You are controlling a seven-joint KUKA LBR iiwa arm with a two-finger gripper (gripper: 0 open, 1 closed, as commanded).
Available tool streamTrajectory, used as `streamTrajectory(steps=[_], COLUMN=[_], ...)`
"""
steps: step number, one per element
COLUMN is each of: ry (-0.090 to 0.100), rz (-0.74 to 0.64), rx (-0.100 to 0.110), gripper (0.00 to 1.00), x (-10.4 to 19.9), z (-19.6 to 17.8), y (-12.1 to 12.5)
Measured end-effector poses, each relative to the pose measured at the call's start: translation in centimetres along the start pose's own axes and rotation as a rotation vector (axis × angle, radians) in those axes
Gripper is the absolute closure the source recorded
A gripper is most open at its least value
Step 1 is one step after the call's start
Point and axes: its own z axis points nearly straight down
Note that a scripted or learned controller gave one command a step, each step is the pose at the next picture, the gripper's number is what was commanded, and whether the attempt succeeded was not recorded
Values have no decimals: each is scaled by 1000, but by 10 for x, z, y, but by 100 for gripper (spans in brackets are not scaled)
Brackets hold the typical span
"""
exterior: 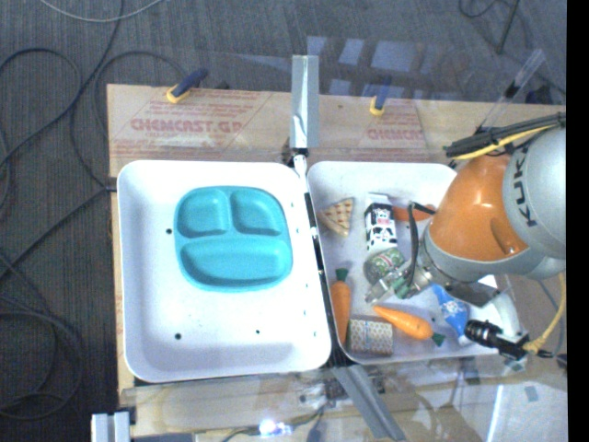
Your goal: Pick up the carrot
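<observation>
A wooden bench, printed with faint red lettering, stands on dark grey carpet crossed by loose black and white cables. Two yellow-and-blue clamps sit near its far edge, and a grey metal bar runs between the bins toward the back. The left bin holds a blue divided tray, lying flat near its centre. The right bin is crowded. One carrot lies along the bin's left wall, green top pointing away from the near edge; a second carrot lies crosswise near the front wall, its green end toward the right. A brown patterned block sits between them at the front wall, touching or nearly touching both. A waffle-textured wedge lies in the far left corner, and a black-and-white carton stands beside it. A blue object lies right of the second carrot. The arm reaches in from the right, its orange band over the bin's right half. The gripper is low in the bin's middle, just above the second carrot and right of the first; whether its pincer is apart or together cannot be told, and no carrot is seen in it.
</observation>
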Motion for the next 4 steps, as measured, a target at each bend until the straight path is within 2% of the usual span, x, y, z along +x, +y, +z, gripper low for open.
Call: streamTrajectory(steps=[1,2,3,4], ry=[0,7,10,3], rz=[0,287,287,455], rx=[0,19,18,22], gripper=[0,0,100,100], x=[0,1,2,59], z=[0,14,6,-75], y=[0,-8,-7,22])
